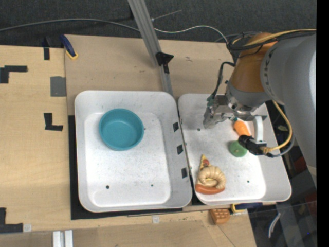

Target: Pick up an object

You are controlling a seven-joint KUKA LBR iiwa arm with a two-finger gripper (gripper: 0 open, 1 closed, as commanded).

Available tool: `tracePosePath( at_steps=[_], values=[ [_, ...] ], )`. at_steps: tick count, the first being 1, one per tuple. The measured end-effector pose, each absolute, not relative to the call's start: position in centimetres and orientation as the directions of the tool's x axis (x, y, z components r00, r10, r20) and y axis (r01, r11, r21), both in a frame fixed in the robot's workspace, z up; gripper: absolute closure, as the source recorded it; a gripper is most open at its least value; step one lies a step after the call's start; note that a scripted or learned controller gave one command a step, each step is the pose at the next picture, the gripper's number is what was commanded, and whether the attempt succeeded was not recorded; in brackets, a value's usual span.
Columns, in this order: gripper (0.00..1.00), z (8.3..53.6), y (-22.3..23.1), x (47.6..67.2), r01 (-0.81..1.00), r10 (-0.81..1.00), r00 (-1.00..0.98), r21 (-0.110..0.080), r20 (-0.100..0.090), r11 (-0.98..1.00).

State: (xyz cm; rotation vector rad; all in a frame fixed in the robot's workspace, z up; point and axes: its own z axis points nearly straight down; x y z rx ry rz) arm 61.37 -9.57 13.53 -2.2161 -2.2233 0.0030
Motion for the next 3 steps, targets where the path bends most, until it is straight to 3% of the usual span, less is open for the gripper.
tracePosePath(
  at_steps=[1,3],
  values=[
    [1.0,19.6,-9.9,60.9,1.0,1.0,-0.001,0.004,-0.001,0.001],
    [1.0,30.0,-9.1,61.9,1.0,1.0,-0.002,0.004,0.0,0.002]
  ],
)
